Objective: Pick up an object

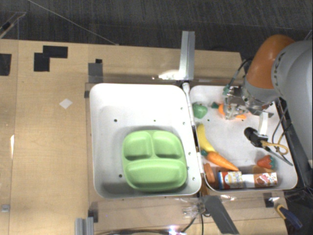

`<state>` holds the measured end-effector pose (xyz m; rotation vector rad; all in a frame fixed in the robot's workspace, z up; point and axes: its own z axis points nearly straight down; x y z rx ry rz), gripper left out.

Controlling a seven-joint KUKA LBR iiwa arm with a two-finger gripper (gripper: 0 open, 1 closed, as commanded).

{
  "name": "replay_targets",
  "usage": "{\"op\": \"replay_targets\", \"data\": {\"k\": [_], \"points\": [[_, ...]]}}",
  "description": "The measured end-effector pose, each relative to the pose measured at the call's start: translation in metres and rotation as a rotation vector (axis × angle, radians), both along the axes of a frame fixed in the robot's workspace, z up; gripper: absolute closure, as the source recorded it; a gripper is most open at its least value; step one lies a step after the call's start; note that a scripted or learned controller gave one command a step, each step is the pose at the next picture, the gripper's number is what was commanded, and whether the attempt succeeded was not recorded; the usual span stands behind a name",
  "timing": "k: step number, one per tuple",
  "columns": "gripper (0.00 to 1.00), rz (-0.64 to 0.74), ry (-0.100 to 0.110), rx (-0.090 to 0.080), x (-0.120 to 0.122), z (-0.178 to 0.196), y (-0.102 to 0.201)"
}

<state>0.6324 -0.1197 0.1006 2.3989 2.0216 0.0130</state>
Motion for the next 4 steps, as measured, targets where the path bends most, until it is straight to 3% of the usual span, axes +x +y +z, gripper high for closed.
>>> {"op": "replay_targets", "data": {"k": [1, 2, 3, 4], "points": [[1.0, 0.233, -0.01, -0.01, -0.025, -0.009, 0.022], [0.0, 0.232, -0.01, -0.01, -0.025, -0.01, 0.021], [0.0, 0.522, 0.006, -0.004, -0.111, 0.012, 0.033], [0.0, 0.588, 0.007, -0.004, -0.03, 0.021, 0.018]]}}
